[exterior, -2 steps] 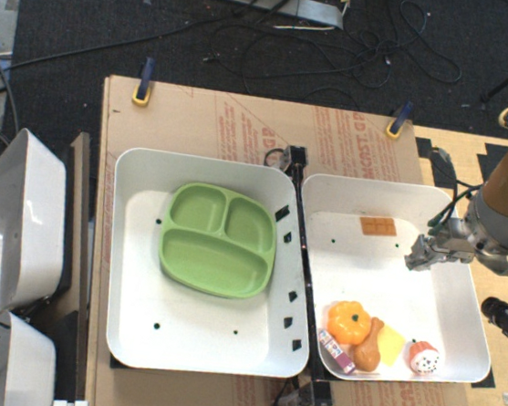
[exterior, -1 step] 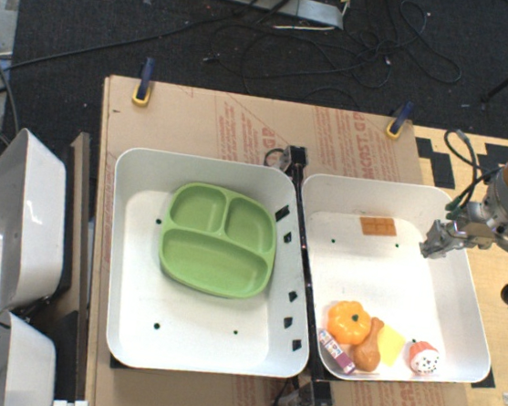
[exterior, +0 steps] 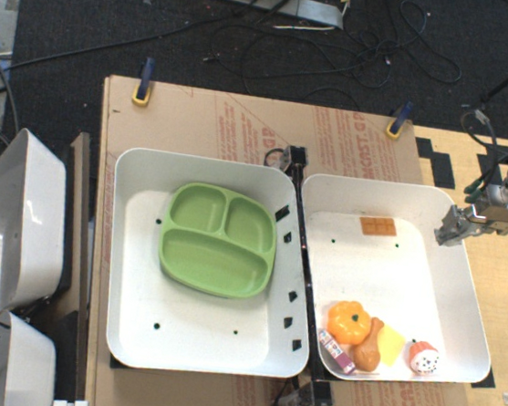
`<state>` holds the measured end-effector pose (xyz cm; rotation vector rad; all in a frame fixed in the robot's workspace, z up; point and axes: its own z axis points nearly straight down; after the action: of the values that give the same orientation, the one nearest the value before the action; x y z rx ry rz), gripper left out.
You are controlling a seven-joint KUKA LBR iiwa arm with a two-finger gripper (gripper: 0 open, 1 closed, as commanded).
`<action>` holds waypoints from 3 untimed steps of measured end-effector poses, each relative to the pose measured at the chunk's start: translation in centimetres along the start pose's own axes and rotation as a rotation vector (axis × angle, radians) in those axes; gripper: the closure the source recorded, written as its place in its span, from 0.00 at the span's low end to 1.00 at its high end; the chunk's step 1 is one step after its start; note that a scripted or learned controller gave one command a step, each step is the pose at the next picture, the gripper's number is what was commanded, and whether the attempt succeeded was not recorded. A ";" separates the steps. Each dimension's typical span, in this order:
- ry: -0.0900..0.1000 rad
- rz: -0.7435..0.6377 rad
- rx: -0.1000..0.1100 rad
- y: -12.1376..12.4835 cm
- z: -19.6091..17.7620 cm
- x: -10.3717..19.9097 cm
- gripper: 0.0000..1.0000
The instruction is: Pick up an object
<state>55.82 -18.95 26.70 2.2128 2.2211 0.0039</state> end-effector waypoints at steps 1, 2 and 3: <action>0.004 -0.004 0.008 0.1 1.5 5.7 1.00; 0.004 -0.004 0.007 -0.2 1.1 11.2 1.00; 0.004 -0.005 0.006 1.2 1.9 16.9 1.00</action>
<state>56.93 -2.04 24.73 2.2120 2.2323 0.0016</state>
